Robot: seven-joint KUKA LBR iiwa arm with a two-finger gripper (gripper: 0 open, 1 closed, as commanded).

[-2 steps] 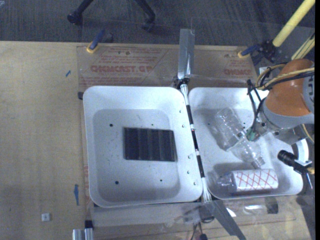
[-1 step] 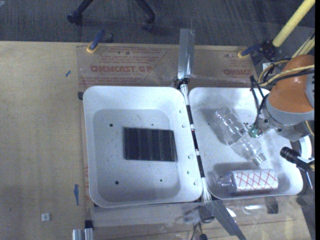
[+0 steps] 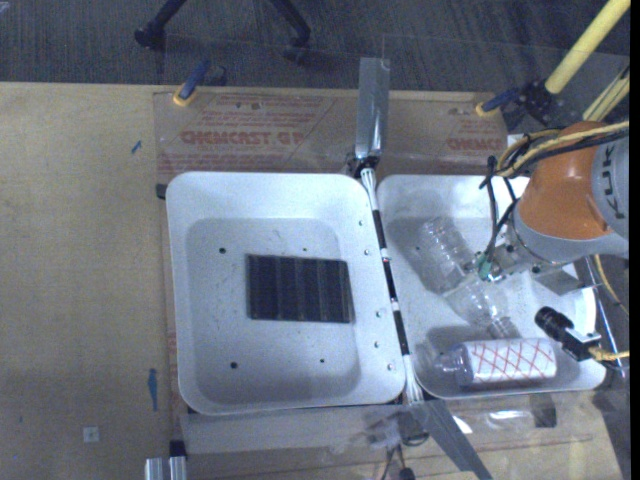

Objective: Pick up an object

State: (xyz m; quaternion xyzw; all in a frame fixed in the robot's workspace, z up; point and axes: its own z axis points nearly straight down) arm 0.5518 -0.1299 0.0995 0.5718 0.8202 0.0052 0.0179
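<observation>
A dark ribbed rectangular slab (image 3: 299,288) lies flat in the middle of the left bin (image 3: 200,208). In the right bin (image 3: 420,193), a clear plastic bottle (image 3: 441,249) lies near the centre. A second clear bottle (image 3: 486,309) lies just in front of it. A bottle with a red-and-white checked label (image 3: 502,361) lies on its side along the front wall. My gripper (image 3: 489,268) reaches down from the orange-banded wrist (image 3: 560,200) between the two clear bottles, close to both. The wrist and the clear plastic hide its tip.
A metal divider post (image 3: 371,108) stands at the back where the two bins meet. Cables and a black fitting (image 3: 559,329) hang off the arm over the right bin's right side. Clamps hold a brown board behind the bins.
</observation>
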